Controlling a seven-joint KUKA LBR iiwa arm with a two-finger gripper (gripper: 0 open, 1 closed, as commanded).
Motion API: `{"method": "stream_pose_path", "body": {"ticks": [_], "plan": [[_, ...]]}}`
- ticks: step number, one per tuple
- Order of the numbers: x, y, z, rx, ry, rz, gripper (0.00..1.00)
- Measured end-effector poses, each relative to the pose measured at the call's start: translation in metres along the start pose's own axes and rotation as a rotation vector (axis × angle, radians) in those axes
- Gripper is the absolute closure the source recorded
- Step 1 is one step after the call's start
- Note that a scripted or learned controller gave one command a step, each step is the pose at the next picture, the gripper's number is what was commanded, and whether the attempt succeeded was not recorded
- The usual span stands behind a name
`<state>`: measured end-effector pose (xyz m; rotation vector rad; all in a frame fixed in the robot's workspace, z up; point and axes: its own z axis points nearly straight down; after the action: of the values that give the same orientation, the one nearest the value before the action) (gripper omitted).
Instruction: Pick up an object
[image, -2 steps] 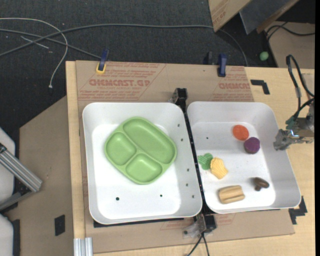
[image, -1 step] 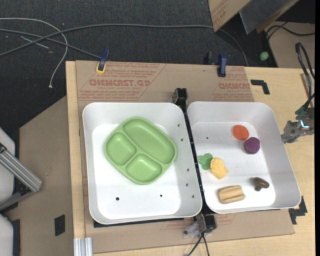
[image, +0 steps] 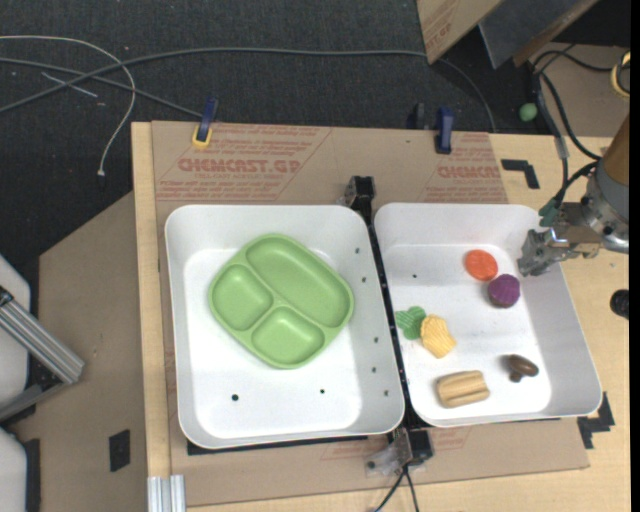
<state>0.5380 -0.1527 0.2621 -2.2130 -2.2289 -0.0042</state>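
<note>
You can see two white bins side by side on the brown board (image: 330, 165). Use the right bin (image: 570, 330) as your marker. The gripper (image: 537, 252) hangs over that bin's far right edge, and you cannot tell what state it is in from here. Nothing shows between its tips. Inside the right bin, the orange round thing (image: 481, 264) sits near the far right part, just beside the gripper. The purple ball (image: 504, 290) lies right next to it, a bit closer to you. The green leafy piece (image: 410, 321) and the yellow lumpy piece (image: 438, 336) touch each other by the bin's left wall. The tan bread roll (image: 461, 388) lies near the bin's front edge. The small brown thing (image: 519, 368) lies to the right of the roll. To the left of the right bin sits the left bin (image: 200, 390), and the green tray (image: 281, 300) with three parts lies in it. Two blue clips (image: 207, 121) hold the board beyond the bins.
</note>
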Motion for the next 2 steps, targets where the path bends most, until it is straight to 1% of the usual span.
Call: {"method": "stream_pose_path", "body": {"ticks": [1, 2], "plan": [[0.054, 0.021, 0.006, 0.000, 0.000, 0.001, 1.00], [0.107, 0.036, 0.003, -0.001, 0.000, 0.000, 1.00]]}}
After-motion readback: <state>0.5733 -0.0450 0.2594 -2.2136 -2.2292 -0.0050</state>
